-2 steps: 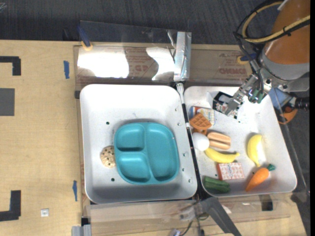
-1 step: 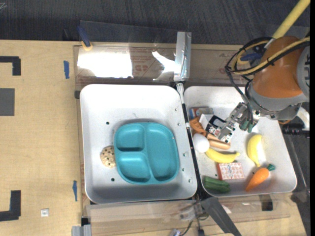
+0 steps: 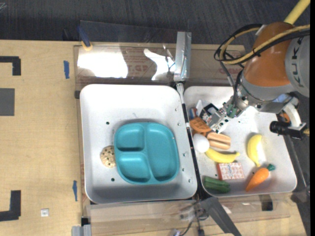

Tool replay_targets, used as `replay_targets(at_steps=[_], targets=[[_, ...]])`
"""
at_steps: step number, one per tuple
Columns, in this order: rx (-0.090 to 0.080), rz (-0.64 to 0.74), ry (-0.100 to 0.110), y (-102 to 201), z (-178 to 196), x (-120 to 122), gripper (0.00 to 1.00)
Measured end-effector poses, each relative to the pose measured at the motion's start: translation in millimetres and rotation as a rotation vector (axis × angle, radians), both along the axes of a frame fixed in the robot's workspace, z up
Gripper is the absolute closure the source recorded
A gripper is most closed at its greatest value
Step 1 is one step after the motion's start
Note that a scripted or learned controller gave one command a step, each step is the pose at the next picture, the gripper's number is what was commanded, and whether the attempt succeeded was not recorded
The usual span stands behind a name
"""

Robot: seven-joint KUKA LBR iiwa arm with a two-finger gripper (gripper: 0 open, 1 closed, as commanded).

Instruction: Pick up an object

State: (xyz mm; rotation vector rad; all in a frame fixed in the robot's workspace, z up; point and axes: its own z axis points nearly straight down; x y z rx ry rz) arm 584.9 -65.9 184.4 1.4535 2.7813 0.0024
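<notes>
Hovering gripper (image 3: 212,118) above hot dog (image 3: 219,141); right bin (image 3: 288,178).

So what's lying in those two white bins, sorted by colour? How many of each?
Teal: 1, divided plastic tray
Tan: 1, speckled cookie
Yellow: 2, toy bananas
Orange: 2, toy carrot and round orange piece
White: 1, toy egg
Green: 1, toy cucumber
Red-white: 1, small box
Tan-red: 1, toy hot dog
Total: 10
</notes>
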Motion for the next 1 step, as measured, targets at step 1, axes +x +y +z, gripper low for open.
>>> replay_targets(at_steps=[1], targets=[[-0.007,-0.235,0.016,45.5,-2.7,54.8,1.0]])
